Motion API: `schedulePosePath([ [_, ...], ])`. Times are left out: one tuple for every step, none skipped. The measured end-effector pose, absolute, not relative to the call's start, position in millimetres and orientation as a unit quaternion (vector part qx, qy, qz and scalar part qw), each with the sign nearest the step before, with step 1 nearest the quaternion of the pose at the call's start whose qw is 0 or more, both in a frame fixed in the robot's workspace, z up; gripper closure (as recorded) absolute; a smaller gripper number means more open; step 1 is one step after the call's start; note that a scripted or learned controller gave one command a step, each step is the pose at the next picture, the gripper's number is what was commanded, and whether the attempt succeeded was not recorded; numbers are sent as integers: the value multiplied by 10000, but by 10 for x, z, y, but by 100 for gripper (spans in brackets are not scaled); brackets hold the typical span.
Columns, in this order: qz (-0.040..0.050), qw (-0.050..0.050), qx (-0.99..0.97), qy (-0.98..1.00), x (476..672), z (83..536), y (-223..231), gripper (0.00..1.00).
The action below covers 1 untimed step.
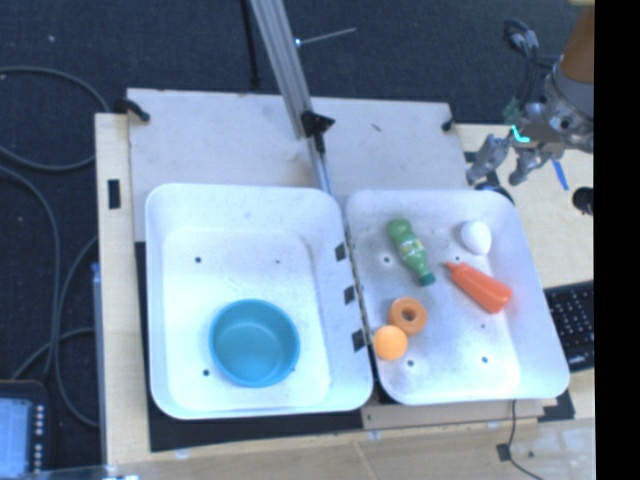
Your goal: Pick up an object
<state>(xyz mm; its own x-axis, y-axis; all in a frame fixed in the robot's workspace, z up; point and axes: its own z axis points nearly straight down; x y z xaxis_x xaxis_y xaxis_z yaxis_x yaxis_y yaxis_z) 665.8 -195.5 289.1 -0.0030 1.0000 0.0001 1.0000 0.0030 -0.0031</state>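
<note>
Objects: in right bin (520, 368), none between gripper fingers.
Green bottle (410, 250): far-left part of right bin, lying tilted.
White egg (475, 236): far side, right of bottle.
Carrot (479, 285): just near of egg, lying slantwise.
Orange ring (408, 315): near of bottle.
Orange ball (390, 343): touching ring on its near-left side, by bin's left wall.
Gripper (506, 168): hovering past right bin's far-right corner, fingers spread, pinching nothing.
Left bin (180, 218): blue bowl (254, 342) in near part.
Metal pole (282, 53): slanting from far edge toward gap between bins.
</note>
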Motion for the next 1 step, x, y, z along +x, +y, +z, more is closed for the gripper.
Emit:
schedulePosePath([
  [-9, -18, -7058, -7084, 6669, 2932, -1956, 0],
])
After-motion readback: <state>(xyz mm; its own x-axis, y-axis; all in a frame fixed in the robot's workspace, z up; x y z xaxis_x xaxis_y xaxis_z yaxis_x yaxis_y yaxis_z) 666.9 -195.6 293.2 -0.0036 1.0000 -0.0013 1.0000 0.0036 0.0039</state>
